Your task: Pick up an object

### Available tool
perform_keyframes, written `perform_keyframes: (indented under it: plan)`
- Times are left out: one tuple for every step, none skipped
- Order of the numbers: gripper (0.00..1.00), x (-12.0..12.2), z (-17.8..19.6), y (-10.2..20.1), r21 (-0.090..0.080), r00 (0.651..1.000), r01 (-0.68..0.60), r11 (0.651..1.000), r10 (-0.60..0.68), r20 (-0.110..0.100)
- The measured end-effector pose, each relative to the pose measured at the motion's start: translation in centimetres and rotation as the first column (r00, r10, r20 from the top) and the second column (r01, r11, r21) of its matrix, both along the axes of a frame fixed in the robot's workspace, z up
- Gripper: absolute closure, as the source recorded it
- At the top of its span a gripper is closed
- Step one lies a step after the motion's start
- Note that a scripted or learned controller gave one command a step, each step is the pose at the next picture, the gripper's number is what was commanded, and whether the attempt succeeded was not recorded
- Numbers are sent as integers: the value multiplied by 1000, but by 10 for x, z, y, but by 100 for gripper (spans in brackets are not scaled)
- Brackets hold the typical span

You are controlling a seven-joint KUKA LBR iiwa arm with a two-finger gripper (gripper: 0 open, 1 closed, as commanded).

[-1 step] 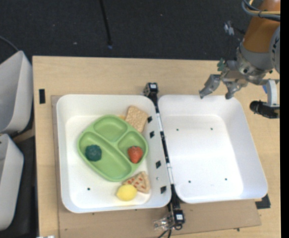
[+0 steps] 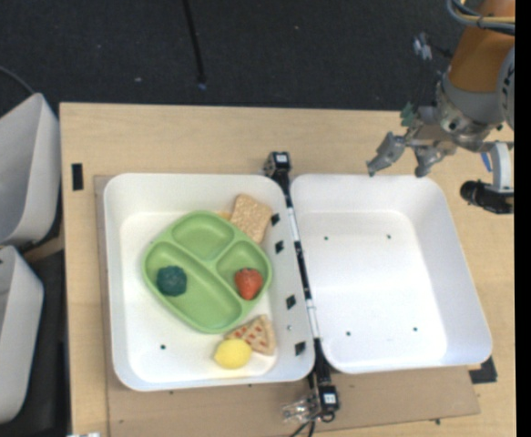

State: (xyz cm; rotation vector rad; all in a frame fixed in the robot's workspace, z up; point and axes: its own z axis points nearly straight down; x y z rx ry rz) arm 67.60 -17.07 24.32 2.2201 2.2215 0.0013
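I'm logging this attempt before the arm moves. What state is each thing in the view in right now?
Gripper: open, holding nothing, above the right bin's far rim.
Green plate: flat in the left bin.
Blue-green ball: in a plate compartment.
Strawberry: in another compartment.
Cracker: leaning on the plate's far edge.
Lemon: on the bin floor.
Pizza slice: beside the lemon.

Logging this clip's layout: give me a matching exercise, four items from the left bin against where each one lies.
Things:
1. strawberry
2. blue ball
3. cracker
4. lemon

Places:
A. on the bin floor below the tray
B. tray's left compartment
C. against the tray's upper right rim
D. tray's right compartment

Pairs: 1-D, 2-B, 3-C, 4-A
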Motion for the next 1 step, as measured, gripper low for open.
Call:
perform_keyframes:
  plan:
    - [0, 7, -60, -5, -2, 1000, -1, 1000, 1, -4]
